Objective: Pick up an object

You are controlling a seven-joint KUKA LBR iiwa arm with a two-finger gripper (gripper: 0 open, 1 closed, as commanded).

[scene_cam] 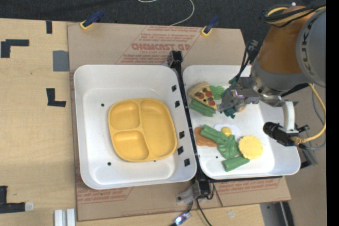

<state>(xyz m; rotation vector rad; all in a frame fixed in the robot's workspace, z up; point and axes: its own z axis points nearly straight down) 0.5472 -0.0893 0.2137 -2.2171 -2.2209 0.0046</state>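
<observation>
with the gripper (231,101) low in the right bin (275,166) beside the toy pizza slice (203,95), its opening unclear, centre on one toy before closing.

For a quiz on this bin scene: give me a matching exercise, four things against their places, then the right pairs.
Things:
1. yellow divided plate
2. pizza slice toy
3. gripper
4. yellow round toy

Places:
A. right bin, near front edge
B. left bin, in the middle
C. right bin, back left corner
D. over the right bin, just right of the pizza slice

Pairs: 1-B, 2-C, 3-D, 4-A
</observation>
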